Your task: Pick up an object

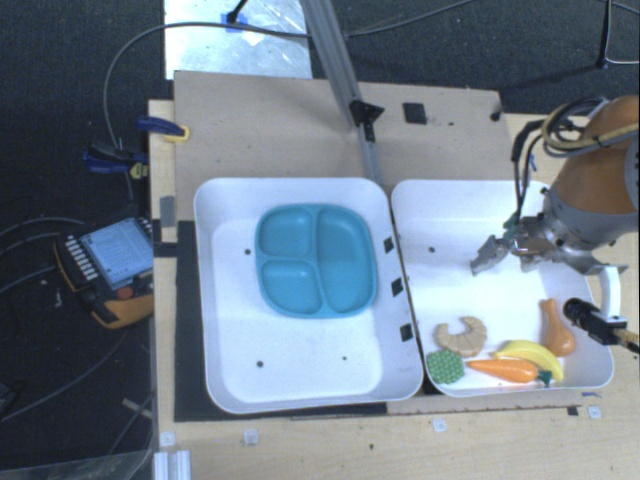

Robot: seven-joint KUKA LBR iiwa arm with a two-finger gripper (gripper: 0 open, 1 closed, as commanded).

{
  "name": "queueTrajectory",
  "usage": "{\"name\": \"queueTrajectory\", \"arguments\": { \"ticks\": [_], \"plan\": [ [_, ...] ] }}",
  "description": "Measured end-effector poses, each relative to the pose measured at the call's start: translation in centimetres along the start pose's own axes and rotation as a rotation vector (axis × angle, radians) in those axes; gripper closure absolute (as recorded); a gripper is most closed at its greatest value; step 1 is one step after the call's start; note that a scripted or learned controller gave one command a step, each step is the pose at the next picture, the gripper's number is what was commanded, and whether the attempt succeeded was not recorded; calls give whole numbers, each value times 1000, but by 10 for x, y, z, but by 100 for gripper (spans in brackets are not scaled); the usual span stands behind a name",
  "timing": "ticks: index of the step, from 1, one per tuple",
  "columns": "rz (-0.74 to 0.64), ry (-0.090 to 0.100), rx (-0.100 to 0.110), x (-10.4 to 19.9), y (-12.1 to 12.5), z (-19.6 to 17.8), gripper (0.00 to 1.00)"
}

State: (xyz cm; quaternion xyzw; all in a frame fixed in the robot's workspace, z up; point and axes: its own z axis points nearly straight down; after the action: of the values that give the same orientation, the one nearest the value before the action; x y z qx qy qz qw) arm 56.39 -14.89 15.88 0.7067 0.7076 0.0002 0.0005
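Over the right bin [420, 208], the gripper [492, 256] hangs with nothing visibly held, its state impossible to tell, well apart from the croissant [461, 336], banana [527, 352], carrot [503, 370] and broccoli [446, 367] along the near edge, so the pick appears not yet made.

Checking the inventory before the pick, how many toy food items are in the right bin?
5, clustered at its near edge: croissant, broccoli, carrot, banana, orange drumstick. None appears hidden.
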Motion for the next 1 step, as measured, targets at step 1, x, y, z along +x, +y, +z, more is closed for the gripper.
{"name": "queueTrajectory", "arguments": {
  "ticks": [1],
  "plan": [
    [-3, 1, 2, 6, 8, 48, 0]
  ]
}}
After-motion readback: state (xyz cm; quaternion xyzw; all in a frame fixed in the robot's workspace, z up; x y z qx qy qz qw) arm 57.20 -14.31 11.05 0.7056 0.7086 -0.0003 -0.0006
